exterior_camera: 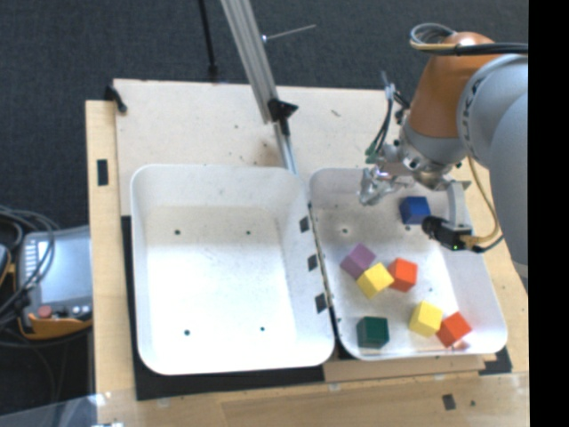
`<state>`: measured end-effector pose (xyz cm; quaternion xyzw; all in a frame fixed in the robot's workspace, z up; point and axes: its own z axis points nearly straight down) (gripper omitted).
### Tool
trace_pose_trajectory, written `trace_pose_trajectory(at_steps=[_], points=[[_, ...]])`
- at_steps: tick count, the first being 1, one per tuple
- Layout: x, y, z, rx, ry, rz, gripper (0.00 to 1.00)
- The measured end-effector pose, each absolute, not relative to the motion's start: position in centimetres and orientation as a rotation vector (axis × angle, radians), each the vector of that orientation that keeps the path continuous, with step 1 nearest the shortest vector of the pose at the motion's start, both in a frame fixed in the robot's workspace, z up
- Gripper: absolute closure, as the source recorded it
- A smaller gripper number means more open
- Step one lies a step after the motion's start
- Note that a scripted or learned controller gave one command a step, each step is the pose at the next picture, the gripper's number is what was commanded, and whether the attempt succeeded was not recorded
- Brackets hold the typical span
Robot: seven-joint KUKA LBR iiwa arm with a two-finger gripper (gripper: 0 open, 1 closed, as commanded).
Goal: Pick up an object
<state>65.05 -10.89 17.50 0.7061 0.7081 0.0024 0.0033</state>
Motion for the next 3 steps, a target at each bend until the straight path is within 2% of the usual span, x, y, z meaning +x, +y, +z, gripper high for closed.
trace_pose_trajectory(at_steps=[1, 2, 3], points=[[64.5, -11.4, 23.7, 2.216, 2.217, 0.007, 1.0], [64.5, -11.6, 22.7, 2.22, 2.221, -0.004, 1.0], [64.5, -5.6, 22.2, 2.215, 2.229, 0.0, 1.0]])
